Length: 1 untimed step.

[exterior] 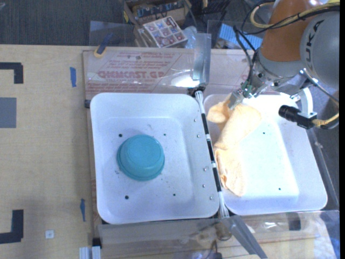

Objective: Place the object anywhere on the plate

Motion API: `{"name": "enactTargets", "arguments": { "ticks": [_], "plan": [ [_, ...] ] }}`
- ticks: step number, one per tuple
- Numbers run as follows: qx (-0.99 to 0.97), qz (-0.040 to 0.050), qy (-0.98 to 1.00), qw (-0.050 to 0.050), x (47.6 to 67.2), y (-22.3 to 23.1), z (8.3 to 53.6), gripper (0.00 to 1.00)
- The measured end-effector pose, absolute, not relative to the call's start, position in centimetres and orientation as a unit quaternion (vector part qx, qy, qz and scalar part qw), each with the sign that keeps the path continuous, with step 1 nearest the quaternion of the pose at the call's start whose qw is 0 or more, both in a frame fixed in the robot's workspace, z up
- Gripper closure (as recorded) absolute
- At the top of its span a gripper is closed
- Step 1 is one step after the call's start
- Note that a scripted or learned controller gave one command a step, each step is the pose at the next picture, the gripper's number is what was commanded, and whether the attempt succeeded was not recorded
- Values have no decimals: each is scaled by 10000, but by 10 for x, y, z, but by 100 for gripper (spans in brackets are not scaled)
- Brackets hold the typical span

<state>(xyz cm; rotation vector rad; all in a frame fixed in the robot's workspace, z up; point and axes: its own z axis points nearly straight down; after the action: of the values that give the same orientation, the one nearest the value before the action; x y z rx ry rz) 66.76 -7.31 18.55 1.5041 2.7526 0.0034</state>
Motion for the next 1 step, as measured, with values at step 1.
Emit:
{"name": "enactTargets", "arguments": {
  "ticks": [1],
  "plan": [
    [4804,8,8771,24,669,-75,226,100]
  ]
}}
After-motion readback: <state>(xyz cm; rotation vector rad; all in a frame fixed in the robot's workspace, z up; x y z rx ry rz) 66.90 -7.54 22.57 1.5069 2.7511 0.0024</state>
